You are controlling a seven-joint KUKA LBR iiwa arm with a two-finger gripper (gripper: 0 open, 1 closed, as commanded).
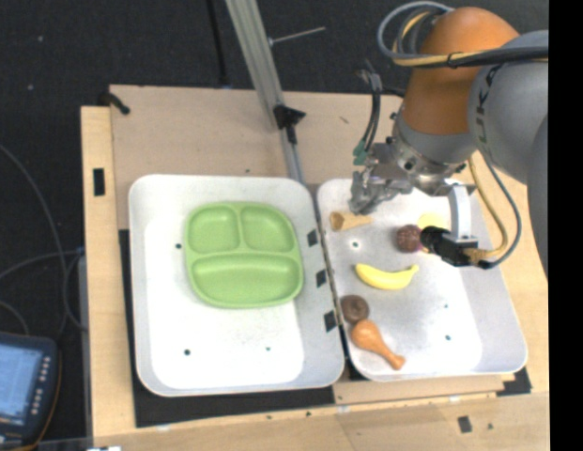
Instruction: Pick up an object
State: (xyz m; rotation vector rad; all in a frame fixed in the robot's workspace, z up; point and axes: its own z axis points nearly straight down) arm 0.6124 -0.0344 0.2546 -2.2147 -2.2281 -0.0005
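The right bin (479,332) holds several toy foods. A yellow banana (386,275) lies near its middle. A tan cone-shaped piece (348,220) sits at the bin's far left corner. A dark purple round piece (409,239) and a pale yellow piece (432,221) lie to the right of it. A brown round piece (353,307) and an orange drumstick (375,341) rest near the front left. My gripper (367,195) hangs over the far left corner, just above and right of the tan cone, with nothing visibly between its fingers.
The left bin (160,346) holds a green divided plate (243,255). A slanted metal pole (263,73) rises behind the bins. The arm's orange band (455,64) and cables hang over the right bin's far side. A screen device (19,379) sits at the lower left.
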